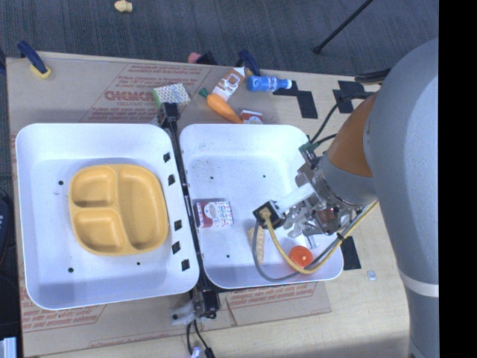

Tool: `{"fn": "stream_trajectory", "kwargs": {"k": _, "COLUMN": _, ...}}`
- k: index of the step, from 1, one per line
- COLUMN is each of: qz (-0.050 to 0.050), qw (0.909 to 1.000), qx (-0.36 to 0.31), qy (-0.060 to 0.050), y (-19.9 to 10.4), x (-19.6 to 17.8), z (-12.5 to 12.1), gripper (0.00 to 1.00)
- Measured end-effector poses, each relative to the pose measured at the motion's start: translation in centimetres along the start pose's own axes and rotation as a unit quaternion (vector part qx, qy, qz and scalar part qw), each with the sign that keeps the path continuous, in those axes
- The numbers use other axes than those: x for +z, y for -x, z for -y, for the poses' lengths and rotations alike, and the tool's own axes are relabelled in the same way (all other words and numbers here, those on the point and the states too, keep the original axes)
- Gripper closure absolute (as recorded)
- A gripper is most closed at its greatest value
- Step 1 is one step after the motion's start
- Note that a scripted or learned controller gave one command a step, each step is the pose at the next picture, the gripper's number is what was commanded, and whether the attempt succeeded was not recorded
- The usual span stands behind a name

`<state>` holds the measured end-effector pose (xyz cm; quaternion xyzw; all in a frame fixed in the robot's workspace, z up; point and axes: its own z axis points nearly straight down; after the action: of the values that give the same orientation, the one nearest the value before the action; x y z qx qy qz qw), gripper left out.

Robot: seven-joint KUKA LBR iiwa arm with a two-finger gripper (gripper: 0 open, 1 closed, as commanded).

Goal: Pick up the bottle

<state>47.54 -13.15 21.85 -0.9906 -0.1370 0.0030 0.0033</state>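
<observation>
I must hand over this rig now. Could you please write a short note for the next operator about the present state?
Pincer: low in the right bin, near its right wall; whether it is open or shut cannot be judged.
Things: an orange-capped item, perhaps the bottle, lies just below the pincer. A small carton lies near the bin's left wall. The yellow tray sits in the left bin.
Done: nothing visibly grasped.
Left: grasp and lift the bottle.

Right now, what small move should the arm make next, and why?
Probably a short lift straight up. The gripper sits low in the right bin's near corner, just above an orange cap, perhaps the bottle's; lifting would show whether anything comes along.
</observation>
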Motion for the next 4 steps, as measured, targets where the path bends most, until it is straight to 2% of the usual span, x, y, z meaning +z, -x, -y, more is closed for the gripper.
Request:
{"fn": "stream_trajectory", "kwargs": {"k": 1, "qz": -0.001, "qw": 0.9986, "qx": -0.054, "qy": 0.0, "y": -1.4, "x": 1.6, "z": 4.6, "gripper": 1.0}}
{"fn": "stream_trajectory", "kwargs": {"k": 2, "qz": -0.001, "qw": 0.9868, "qx": -0.162, "qy": 0.002, "y": -0.6, "x": -6.0, "z": 1.9, "gripper": 1.0}}
{"fn": "stream_trajectory", "kwargs": {"k": 3, "qz": 0.0, "qw": 0.9951, "qx": -0.098, "qy": 0.001, "y": 0.1, "x": 5.7, "z": -0.4, "gripper": 1.0}}
{"fn": "stream_trajectory", "kwargs": {"k": 4, "qz": -0.001, "qw": 0.9995, "qx": 0.033, "qy": 0.002, "y": 1.3, "x": 2.4, "z": -4.9, "gripper": 1.0}}
